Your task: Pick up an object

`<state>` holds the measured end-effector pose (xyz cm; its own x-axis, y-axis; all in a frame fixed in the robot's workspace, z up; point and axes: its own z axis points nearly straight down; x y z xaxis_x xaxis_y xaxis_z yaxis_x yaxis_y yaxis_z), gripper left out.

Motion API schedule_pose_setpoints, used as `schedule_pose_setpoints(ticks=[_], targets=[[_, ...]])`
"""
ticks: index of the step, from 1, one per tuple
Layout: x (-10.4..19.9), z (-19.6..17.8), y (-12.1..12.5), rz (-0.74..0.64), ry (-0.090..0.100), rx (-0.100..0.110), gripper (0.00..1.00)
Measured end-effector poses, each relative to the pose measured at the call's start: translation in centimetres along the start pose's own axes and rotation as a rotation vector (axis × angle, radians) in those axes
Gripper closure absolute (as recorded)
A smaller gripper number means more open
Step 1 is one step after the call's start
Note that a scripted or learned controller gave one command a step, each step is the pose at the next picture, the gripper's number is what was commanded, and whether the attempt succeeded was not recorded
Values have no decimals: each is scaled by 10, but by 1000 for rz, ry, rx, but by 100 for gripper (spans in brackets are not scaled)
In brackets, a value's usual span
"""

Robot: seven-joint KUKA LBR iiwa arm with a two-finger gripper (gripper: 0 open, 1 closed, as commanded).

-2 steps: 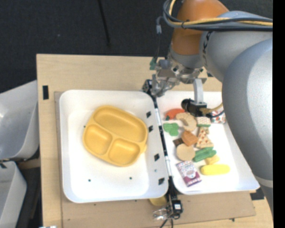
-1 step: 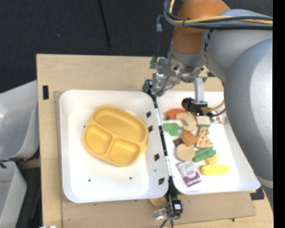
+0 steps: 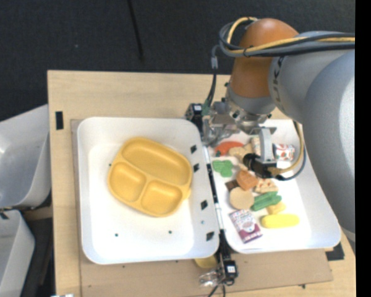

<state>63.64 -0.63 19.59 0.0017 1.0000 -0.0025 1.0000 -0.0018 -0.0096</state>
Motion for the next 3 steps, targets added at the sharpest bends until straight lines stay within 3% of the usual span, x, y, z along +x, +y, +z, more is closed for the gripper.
schedule_pose_setpoints(ticks=[1,2,3], targets=[[-2,-22,-4,-2,0,-3,100],[111,-62,-15,-14,6,-9,100],[142,-168,-40,-8,5,-17,100]])
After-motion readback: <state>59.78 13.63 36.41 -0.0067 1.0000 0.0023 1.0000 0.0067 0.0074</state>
